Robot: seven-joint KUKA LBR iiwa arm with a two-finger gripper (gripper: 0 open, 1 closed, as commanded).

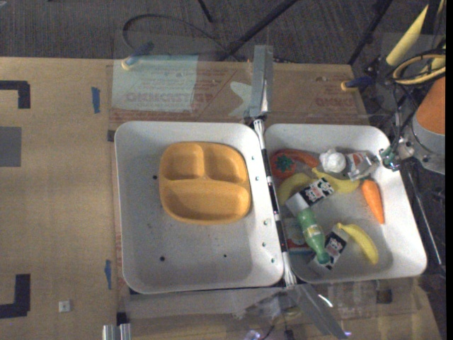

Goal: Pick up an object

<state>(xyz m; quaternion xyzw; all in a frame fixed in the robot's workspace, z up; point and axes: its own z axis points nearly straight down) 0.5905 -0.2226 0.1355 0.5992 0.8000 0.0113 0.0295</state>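
The right bin [410, 250] holds a jumble of objects. Among them are an orange carrot [373, 200], a yellow banana [359, 241], a second banana [338, 183], a green bottle [311, 234] and two black-and-white cartons [319, 190] [334, 246]. A white crumpled item [333, 161], a silvery packet [361, 163] and a flat red-orange piece [291, 161] lie toward the back. My gripper [393, 154] sits at the bin's back right rim, just right of the silvery packet, with the grey and orange arm [433, 115] behind it. Nothing is visibly held.
An orange divided plate [205, 181] lies in the left bin [141, 246]. A metal divider [270, 204] separates the two bins. Clear plastic sheets [166, 83] lie behind the bins, and cables and stands crowd the back right.
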